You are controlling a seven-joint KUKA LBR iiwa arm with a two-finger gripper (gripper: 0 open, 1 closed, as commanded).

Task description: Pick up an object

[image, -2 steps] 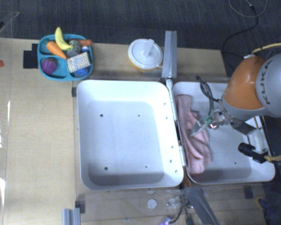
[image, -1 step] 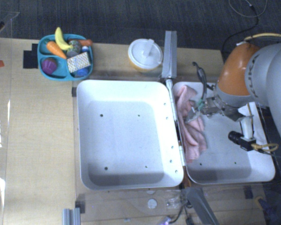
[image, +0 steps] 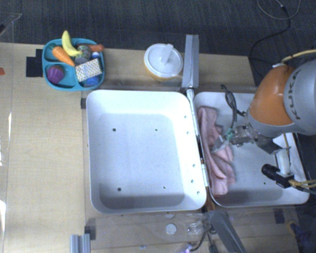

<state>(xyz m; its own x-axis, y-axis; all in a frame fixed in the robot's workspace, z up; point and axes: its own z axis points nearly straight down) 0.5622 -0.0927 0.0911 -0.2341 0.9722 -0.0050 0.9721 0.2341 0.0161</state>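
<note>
- The left bin [image: 142,152] offers nothing to grasp, so a drift that way wastes the try.
- The pink cloth [image: 217,151] lies bunched along the right bin's [image: 253,191] left wall; limp fabric (my guess) may slip free or snag there.
- The hand [image: 226,140] sits at the cloth's edge; I cannot tell how wide it stands, so a pinch may miss.

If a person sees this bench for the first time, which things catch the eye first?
First the grey arm with its orange band, reaching from the right over the right bin. Its gripper is at a pink cloth along that bin's left wall. A blue tray of toy food stands at the upper left.
</note>
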